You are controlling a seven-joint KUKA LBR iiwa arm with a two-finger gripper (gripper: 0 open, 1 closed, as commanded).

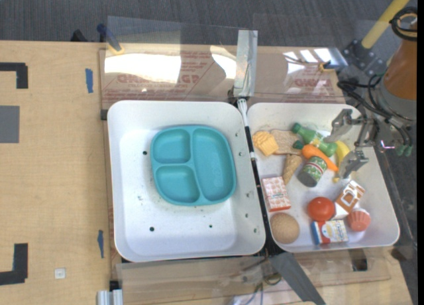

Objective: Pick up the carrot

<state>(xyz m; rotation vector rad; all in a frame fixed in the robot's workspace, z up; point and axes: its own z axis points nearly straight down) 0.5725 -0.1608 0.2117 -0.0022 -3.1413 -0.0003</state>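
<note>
The front edge of the bench [199, 277] lies nearest the camera, below both bins. The claw [350, 142] is seen over the far right part of the right bin [389, 221], with its two fingers [343, 122] spread apart and nothing gripped between them. A yellow item [342, 152] is seen just below the claw, in the gap between the fingers.

The carrot [316, 153] is found just left of the claw, in the right bin's far half. It lies free of the fingers, and a green piece [307, 131] is set at its far side. A grey-green can [311, 173] is seen touching the carrot on its near side.

Further left, a cone [290, 166], a yellow wedge [265, 143] and a red-and-white carton [275, 193] are laid out. Toward the near rim, a red tomato [321, 208], a round brown item [285, 227], a small box [331, 232] and an orange-and-white box [350, 197] are placed.

A teal divided plate [194, 164] is held in the left bin [126, 184], well apart from the claw.
</note>
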